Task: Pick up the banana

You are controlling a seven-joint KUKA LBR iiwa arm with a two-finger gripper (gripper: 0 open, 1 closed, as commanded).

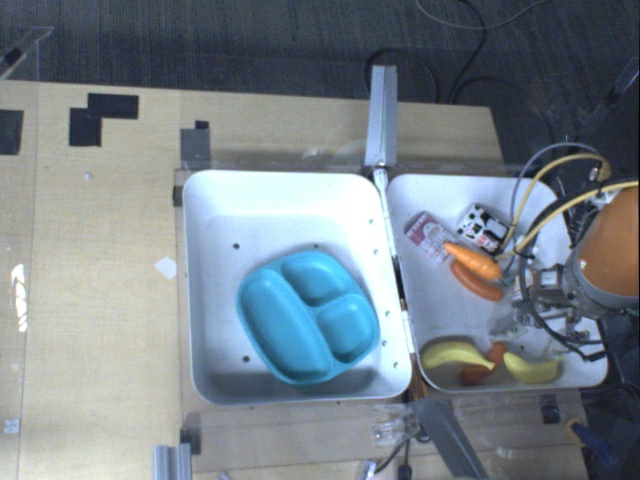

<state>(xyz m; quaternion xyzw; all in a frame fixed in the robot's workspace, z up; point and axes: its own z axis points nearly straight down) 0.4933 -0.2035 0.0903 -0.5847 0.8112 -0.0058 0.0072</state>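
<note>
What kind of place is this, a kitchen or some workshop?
Probably a robotics lab: a cabled robot arm reaches over two white bins on a bench, one holding toy-like food such as a banana.

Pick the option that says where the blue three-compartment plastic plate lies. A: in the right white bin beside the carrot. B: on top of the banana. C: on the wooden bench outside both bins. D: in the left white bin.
D: the blue three-compartment plastic plate rests on the floor of the left white bin, across the divider from the orange carrot and yellow banana.
</note>
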